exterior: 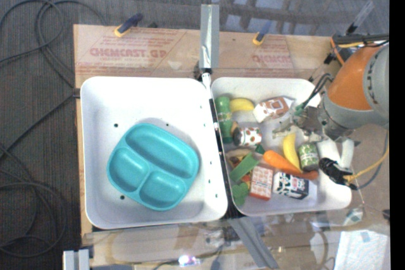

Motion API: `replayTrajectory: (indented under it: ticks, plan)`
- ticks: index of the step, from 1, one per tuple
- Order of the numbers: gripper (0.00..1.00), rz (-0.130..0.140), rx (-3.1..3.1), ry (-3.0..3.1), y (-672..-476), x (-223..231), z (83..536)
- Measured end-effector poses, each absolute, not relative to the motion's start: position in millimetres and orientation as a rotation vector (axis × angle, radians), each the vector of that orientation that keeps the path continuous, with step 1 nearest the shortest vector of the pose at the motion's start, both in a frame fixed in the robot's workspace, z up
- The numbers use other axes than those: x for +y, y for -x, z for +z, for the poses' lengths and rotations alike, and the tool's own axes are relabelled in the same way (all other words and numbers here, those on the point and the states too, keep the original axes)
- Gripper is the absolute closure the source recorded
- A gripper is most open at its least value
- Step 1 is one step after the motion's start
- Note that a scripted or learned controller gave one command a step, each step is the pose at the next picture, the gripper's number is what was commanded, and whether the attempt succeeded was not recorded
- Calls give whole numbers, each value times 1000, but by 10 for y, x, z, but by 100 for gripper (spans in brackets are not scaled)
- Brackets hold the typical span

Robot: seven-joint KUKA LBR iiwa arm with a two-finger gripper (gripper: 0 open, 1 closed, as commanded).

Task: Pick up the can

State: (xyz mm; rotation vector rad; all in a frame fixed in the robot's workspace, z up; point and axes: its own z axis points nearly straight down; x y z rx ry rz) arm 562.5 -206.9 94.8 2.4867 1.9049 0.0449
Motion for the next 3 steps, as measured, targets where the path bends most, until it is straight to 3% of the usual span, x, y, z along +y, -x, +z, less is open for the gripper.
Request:
replayTrajectory:
  ticks: [1, 2, 3]
  plan:
    - [0, 31, 1951, -2442, -5540, -2046, 945]
    - [0, 34, 1947, -2446, -5366, -2053, 950]
    - [0, 36, 1950, -2444, -5333, -2061, 951]
